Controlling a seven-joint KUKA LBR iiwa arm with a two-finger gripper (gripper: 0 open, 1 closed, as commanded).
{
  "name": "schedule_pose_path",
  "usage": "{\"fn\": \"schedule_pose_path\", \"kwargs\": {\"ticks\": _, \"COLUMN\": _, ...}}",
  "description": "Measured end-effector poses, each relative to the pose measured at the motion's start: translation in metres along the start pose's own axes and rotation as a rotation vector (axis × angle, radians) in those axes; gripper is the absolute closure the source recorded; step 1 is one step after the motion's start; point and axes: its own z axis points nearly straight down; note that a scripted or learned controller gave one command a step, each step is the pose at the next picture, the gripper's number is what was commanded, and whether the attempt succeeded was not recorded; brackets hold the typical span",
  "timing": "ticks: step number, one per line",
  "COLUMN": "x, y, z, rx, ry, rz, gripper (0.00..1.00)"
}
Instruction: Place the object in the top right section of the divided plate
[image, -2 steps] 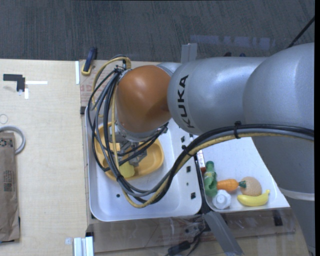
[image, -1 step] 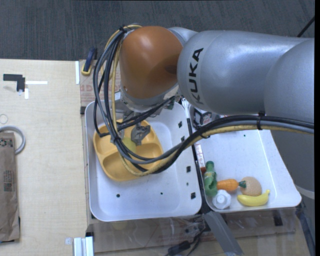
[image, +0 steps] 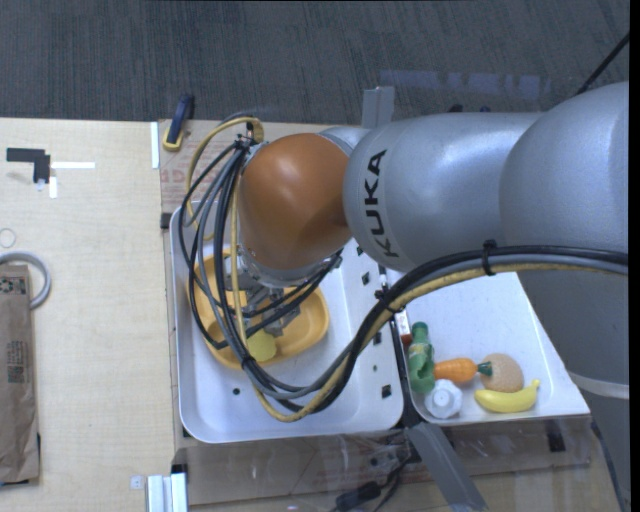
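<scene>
A yellow divided plate (image: 305, 330) lies in the left white bin (image: 300, 415), mostly covered by the arm's orange wrist band (image: 290, 200) and its cables. The gripper (image: 265, 320) hangs straight down over the plate, its tip hidden among the cables. A small yellow round object (image: 262, 347) shows at the plate's near rim, just under the gripper. Whether the gripper touches it I cannot tell.
The right white bin (image: 560, 395) holds a green bottle (image: 420, 357), a carrot (image: 457, 369), a tan round piece (image: 503, 372), a banana (image: 507, 399) and a white cap (image: 444, 400). A brown paper bag (image: 15, 370) lies at the far left of the bench.
</scene>
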Motion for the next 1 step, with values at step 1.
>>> {"fn": "schedule_pose_path", "kwargs": {"ticks": 1, "x": -0.0083, "y": 0.0201, "z": 0.0036, "rx": 0.011, "ry": -0.002, "rz": -0.339, "gripper": 1.00}}
